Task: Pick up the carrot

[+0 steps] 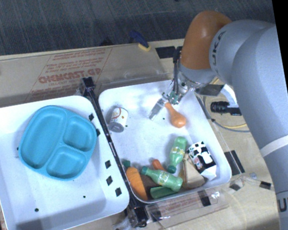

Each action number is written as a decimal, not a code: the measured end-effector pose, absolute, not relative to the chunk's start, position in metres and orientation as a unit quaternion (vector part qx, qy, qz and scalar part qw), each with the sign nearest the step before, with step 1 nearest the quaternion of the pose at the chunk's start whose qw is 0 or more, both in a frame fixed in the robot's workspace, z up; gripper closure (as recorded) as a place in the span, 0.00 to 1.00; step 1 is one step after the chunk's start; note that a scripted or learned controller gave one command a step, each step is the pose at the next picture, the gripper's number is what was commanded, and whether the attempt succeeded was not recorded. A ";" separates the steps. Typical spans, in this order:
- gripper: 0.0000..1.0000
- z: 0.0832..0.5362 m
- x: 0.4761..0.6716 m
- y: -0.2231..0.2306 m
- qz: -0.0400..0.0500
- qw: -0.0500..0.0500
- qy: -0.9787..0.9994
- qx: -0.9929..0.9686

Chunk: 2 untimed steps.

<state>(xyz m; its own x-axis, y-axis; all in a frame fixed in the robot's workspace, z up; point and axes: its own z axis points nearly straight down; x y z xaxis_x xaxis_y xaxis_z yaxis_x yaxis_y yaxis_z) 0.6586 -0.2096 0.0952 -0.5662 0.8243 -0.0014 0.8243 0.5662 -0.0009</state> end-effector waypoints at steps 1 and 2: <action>1.00 0.108 0.661 -0.207 0.001 0.002 0.887 0.463; 1.00 0.158 0.609 -0.162 0.000 -0.001 0.834 0.552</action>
